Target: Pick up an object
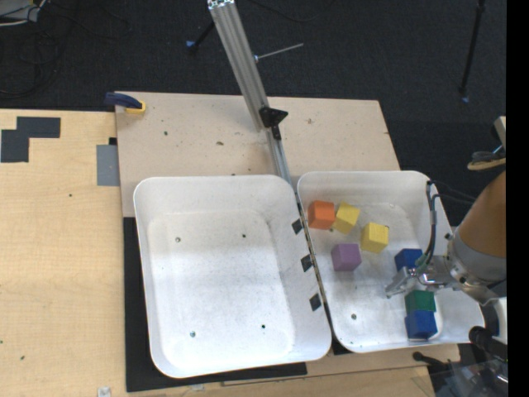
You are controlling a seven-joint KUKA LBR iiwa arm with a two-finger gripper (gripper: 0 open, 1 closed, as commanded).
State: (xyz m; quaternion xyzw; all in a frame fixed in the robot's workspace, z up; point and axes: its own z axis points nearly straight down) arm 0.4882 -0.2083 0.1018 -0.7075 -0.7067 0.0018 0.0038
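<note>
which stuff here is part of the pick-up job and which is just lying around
For the job:
gripper
orange block
two yellow blocks
purple block
two blue blocks
green block
right bin

Just lying about:
left bin
metal rail
blue and yellow clamp

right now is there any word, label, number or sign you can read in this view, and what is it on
No text can be read anywhere in this view.
The checkered marker atop the slanted aluminium rail is a pattern, not writing.
The blocks in the right bin, such as the orange block and purple block, show plain faces.
The gripper shows no readable marking.
</note>
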